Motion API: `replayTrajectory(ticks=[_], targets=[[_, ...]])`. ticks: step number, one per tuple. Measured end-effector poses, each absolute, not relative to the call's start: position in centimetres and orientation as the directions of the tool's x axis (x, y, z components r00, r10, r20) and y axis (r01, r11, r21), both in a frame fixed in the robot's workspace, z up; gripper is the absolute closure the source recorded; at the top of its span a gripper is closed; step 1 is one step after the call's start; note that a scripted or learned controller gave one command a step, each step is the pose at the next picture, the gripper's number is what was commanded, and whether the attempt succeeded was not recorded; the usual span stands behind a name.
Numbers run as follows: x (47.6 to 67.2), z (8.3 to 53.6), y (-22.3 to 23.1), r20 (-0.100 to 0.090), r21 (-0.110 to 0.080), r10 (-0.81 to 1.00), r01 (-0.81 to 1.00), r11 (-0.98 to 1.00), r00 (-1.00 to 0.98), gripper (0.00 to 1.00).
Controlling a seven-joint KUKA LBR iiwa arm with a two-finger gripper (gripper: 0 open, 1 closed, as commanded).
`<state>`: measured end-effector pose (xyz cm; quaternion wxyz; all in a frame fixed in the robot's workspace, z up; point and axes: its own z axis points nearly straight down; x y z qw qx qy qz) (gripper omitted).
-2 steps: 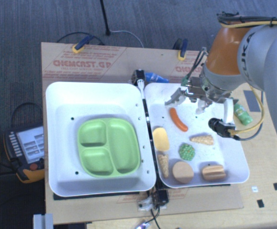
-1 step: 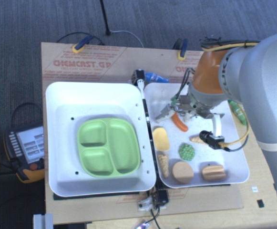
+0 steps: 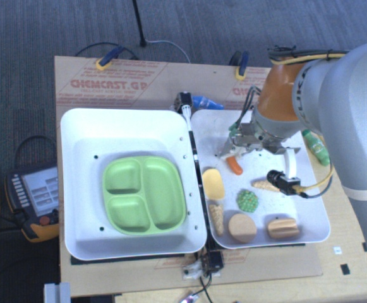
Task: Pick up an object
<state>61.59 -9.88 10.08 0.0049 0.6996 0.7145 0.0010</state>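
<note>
My gripper (image 3: 237,145) hangs low over the upper middle of the right bin (image 3: 319,231), with the grey arm and its orange band reaching in from the right. A small orange carrot (image 3: 234,165) lies just below the gripper, on the bin floor. Further toward the front of the bin lie a yellow piece (image 3: 213,184), a green bumpy ball (image 3: 247,201), a corn cob (image 3: 216,217), a round tan piece (image 3: 242,227) and a brown bun (image 3: 282,227). A pale thin piece (image 3: 264,184) lies to the right of the carrot.
The left bin (image 3: 82,137) holds a green divided plate (image 3: 144,193). A green bottle (image 3: 317,148) lies at the right bin's right wall, partly under the arm. A blue object (image 3: 206,102) rests at the back rim between the bins. A black cable fitting (image 3: 278,180) hangs off the wrist.
</note>
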Motion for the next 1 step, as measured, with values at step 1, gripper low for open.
replayTrajectory(ticks=[1], targets=[[57.07,18.42,-5.48,0.0,-0.001,0.986,0.986,-0.169,0.169,1.0]])
